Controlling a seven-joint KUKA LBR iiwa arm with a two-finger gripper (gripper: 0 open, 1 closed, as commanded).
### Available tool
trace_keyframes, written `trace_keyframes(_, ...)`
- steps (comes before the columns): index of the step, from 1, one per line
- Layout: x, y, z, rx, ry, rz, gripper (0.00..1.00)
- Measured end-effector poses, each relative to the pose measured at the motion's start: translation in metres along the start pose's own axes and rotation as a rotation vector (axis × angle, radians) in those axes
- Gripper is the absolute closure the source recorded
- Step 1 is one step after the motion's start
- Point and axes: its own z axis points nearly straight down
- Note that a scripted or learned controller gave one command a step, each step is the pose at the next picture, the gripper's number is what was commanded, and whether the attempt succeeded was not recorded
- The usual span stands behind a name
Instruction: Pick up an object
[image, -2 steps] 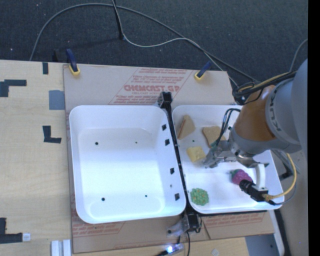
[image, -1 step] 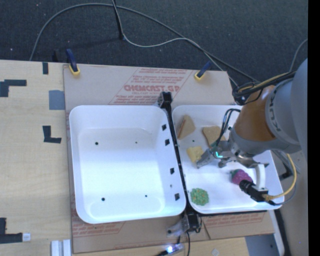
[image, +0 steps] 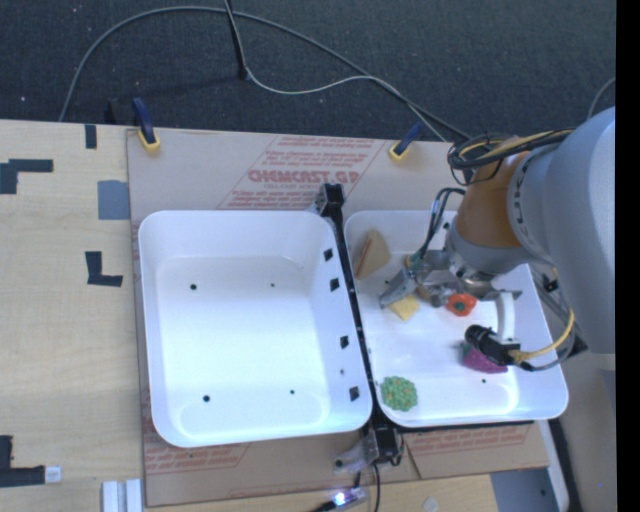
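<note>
In the right bin (image: 530, 400), a yellow block (image: 405, 309) is being touched by the gripper (image: 398, 292), fingers spread.

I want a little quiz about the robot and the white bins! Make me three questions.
1. True or false: the green fuzzy ball lies in the right bin.
2. Which thing lies nearest the end effector? A) the green fuzzy ball B) the yellow block C) the purple object
3. Fill in: the tan wedge lies close to the ____ between the bins.

Key: 1 true; 2 B; 3 divider.
</note>
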Motion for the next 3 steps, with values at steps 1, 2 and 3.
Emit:
trace_keyframes(1, -0.001, -0.001, -0.010, -0.003, -0.002, 0.001, 1.00)
trace_keyframes(2, 0.062, 0.009, -0.105, -0.008, 0.003, -0.006, 1.00)
trace_keyframes(3, 0.165, -0.033, -0.099, 0.004, 0.005, -0.009, 1.00)
